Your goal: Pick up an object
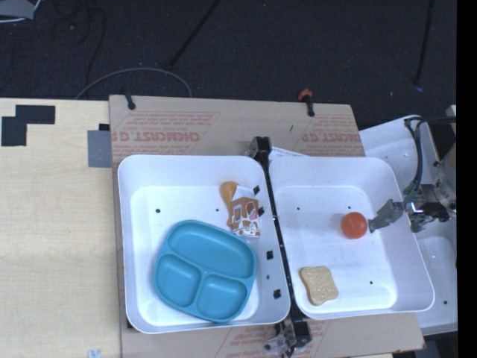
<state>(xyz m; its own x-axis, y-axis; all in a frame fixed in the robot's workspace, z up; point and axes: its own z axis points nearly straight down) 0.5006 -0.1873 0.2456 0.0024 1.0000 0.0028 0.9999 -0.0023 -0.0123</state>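
In the right bin an orange-red ball rests near the middle, and a slice of toast lies at the front left. My gripper reaches in over the bin's right wall. Its tip is just to the right of the ball and close to it, and nothing is seen held. The left bin holds a blue divided plate, a small patterned packet and a brown-orange piece behind the packet.
A black divider clip sits where the two bins meet. The bins rest on a cardboard sheet on the wooden bench. The arm's wrist and cables hang over the right bin's right edge.
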